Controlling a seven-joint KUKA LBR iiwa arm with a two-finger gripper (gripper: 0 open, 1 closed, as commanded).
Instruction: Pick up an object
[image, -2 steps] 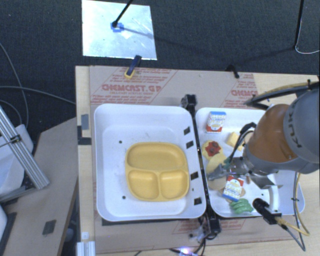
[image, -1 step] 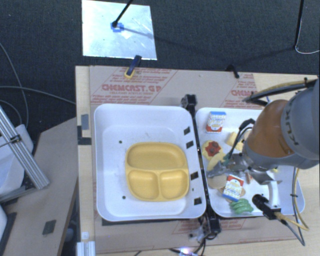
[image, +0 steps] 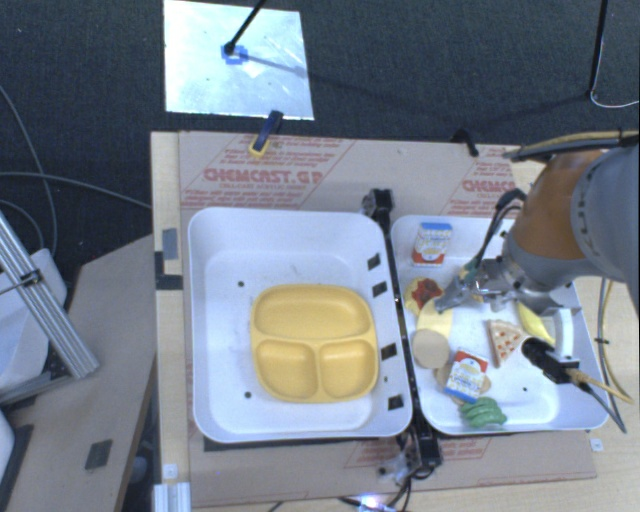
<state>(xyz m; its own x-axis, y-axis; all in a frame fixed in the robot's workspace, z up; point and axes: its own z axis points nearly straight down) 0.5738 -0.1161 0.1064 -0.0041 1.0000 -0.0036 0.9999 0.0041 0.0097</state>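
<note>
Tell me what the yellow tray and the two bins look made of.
Yellow tray: likely moulded plastic, with a smooth matte surface and rounded dividers forming three compartments. Left bin and right bin: probably thin formed plastic, white, slightly glossy, with rounded corners and a rolled rim.

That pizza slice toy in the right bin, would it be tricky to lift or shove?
The pizza slice lies flat, so it probably slides rather than rolls. It looks like thin, light plastic, likely stiff. Its low profile may give fingers little to grip.
</note>
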